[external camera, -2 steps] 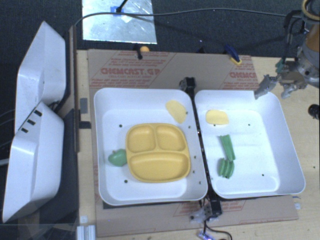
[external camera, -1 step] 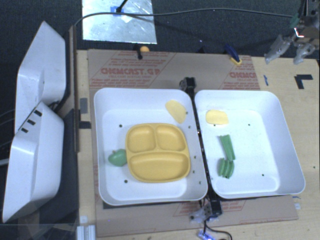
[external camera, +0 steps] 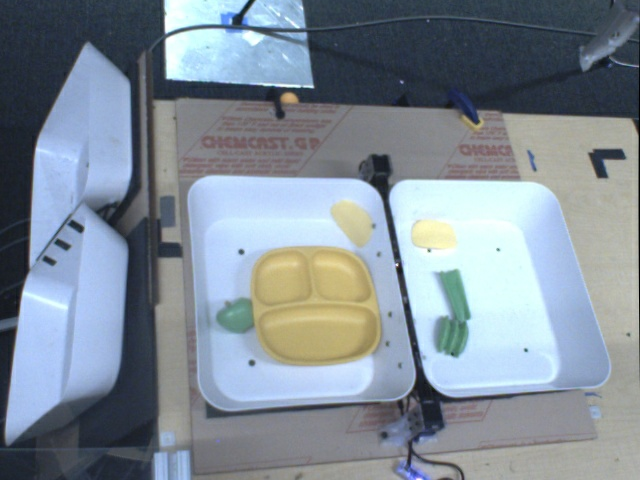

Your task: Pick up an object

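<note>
Waiting in the two white bins [external camera: 575,268], the yellow split plate [external camera: 316,303], green long toy [external camera: 453,313] and others lie untouched, so picking is not begun, and I cannot tell the hand's state.

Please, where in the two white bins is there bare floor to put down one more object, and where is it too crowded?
Most room is in the right bin: its whole right half, beyond the green pieces and pale yellow piece. In the left bin, a bare patch lies at the upper left, above the yellow divided tray. It is crowded around the tray, where the green object touches it.
</note>
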Motion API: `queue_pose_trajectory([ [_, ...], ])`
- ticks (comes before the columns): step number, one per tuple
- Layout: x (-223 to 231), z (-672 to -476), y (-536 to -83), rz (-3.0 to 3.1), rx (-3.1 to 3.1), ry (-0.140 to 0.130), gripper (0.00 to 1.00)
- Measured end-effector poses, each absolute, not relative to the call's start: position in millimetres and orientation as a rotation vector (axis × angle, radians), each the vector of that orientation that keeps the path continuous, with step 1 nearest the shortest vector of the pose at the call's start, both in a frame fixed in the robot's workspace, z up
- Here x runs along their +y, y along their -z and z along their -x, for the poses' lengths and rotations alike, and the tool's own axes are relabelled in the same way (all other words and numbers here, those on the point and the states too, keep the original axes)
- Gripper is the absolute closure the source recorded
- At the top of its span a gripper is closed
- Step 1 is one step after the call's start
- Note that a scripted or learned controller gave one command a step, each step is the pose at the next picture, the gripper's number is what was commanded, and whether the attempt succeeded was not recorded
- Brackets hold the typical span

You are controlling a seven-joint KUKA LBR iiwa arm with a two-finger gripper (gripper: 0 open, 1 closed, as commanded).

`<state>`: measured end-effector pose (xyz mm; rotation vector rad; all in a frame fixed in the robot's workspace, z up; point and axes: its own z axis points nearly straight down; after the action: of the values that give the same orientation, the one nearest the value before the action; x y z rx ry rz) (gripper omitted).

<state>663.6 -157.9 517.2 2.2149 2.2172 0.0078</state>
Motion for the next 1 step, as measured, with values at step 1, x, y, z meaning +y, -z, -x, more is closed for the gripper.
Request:
queue_pose_trajectory([
  [1,-129.9,-601.4,-537.8,-2.215,2.22,-0.007,0.0],
])
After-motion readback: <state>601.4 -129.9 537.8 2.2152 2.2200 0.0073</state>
